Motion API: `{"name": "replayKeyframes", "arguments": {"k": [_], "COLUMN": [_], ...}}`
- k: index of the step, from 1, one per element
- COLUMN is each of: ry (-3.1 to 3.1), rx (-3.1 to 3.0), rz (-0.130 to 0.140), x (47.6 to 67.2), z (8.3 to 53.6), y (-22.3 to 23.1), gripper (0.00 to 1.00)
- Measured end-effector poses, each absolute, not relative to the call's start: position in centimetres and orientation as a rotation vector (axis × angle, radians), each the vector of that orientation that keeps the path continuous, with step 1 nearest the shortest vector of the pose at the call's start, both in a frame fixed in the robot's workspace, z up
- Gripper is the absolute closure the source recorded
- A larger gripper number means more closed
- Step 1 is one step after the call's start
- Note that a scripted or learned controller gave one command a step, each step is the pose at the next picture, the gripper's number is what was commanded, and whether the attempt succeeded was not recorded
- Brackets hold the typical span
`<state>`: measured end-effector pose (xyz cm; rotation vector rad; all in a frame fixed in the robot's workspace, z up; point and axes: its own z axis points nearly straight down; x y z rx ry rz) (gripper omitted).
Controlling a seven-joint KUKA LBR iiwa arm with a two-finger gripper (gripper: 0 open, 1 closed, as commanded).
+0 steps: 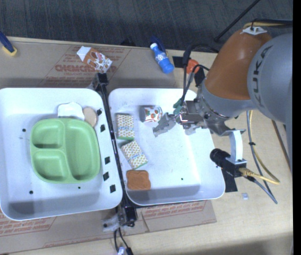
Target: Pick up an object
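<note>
At the bottom of the frame, nearest the viewer, the cardboard sheet (182, 217) pokes out from under the two bins, with a black clamp (125, 215) at the seam between them. Just above that, in the lower left corner of the right bin (203, 187), lies a flat brown, toast-like piece (138, 179), close to the bin's near wall. To the lower right, outside the bin, a black fitting (225, 163) with a yellow cable (264, 178) hangs off the arm.

Moving up, a patterned packet (134, 154) lies tilted along the right bin's left side, and a second patterned packet (125, 125) sits just above it, nearly touching. In the left bin (7, 158), a green divided tray (65, 150) takes up the middle, with a small white object (69, 109) and a tan round piece (90, 116) tucked at its upper edge.

In the upper middle of the right bin the gripper (163, 126) reaches in from the right, low over the bin floor; from here I cannot tell whether its fingers are apart or together, and nothing is visibly between them. Just beside it, up and to the left, stands a small white cup with a red and green print (151, 113), apart from the metal.

Behind the gripper bulks the grey arm with its orange band (235, 65), filling the upper right. Farther back on the bench lie a blue bottle-shaped item (162, 58), a crumpled red-and-white wrapper (94, 59), and, at the far upper left, a blue-and-yellow clip (5, 42).
</note>
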<state>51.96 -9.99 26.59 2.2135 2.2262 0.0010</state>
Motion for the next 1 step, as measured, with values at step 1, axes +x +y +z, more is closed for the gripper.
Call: {"name": "replayKeyframes", "arguments": {"k": [1], "ry": [2.232], "rx": [2.217], "rz": [-0.005], "x": [47.55], "z": [19.09], "y": [-3.06], "gripper": [0.00]}}
